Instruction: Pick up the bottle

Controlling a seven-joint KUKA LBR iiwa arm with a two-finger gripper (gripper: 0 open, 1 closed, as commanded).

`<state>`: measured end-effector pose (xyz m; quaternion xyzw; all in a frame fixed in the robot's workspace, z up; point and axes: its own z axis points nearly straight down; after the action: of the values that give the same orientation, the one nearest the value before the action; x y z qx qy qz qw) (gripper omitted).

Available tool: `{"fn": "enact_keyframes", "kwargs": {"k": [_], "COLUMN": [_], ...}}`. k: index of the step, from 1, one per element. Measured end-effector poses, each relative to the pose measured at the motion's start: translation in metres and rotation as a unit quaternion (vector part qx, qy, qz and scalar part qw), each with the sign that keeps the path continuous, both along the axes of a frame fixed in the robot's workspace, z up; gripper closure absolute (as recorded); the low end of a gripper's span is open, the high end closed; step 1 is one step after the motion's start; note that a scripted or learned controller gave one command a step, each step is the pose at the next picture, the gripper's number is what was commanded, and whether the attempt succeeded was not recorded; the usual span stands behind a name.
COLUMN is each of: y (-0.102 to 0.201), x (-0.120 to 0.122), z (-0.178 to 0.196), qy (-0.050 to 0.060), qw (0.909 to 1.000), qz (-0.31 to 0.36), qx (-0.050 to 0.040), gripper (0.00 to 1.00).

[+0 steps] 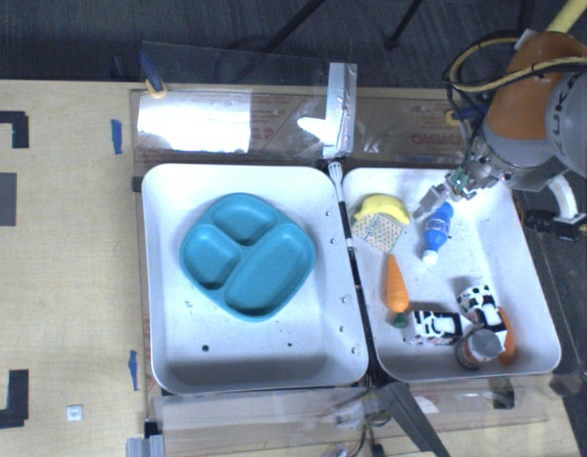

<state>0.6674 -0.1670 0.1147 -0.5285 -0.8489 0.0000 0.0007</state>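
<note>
A: Two bins; which has the bottle?

B: Right bin [536,284]. At its near edge lie a can [477,348] and cow toys [436,324]; a carrot [396,286] sits further in. The bottle [436,229] lies past them, towards the far edge, cap nearest.

A: And the gripper [447,194]?

B: Just over the bottle's far end, fingers apart, nothing clamped. It looks like the approach step; next it should drop and close.

A: Obstacles?

B: A banana [382,208] and mesh pad [378,229] beside it, towards the divider. The blue tray [247,254] in the left bin [165,255] is well apart.

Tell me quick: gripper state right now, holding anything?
Gripper: over the right bin's far end, just above the top of the blue bottle. Open or closed cannot be told; no hold on the bottle is visible.
</note>
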Motion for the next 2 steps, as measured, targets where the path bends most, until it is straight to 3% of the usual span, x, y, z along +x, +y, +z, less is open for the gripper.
{"fn": "enact_keyframes", "kwargs": {"k": [1, 2], "y": [-0.026, 0.049], "x": [-0.017, -0.040], "z": [0.018, 0.022], "qy": [0.001, 0.001], "qw": [0.9897, 0.9949], "qz": [-0.143, -0.101], "qx": [-0.0001, -0.0001], "gripper": [0.00, 0.00]}}
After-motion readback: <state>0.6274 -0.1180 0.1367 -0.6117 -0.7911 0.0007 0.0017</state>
